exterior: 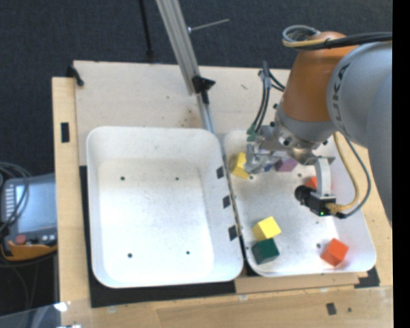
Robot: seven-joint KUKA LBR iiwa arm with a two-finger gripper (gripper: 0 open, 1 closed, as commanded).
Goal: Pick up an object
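Note:
My gripper (258, 160) hangs low over the far left part of the right bin (297, 268), under the orange wrist band. A small yellow block (239, 167) lies right beside it on its left, against the bin's left wall. A purple piece (287, 164) peeks out from under the wrist on the other side, mostly hidden. Nearer the front lie a yellow cube (266, 227), a dark green cube (265, 251) touching it, and an orange cube (334, 251) at the front right. A small orange piece (311, 181) shows behind the black cable fitting.
The left bin (96, 203) stands beside the right one, their walls meeting at the middle. A slanted aluminium post (181, 39) rises from behind the bins. Cables loop from the wrist over the right bin's right side.

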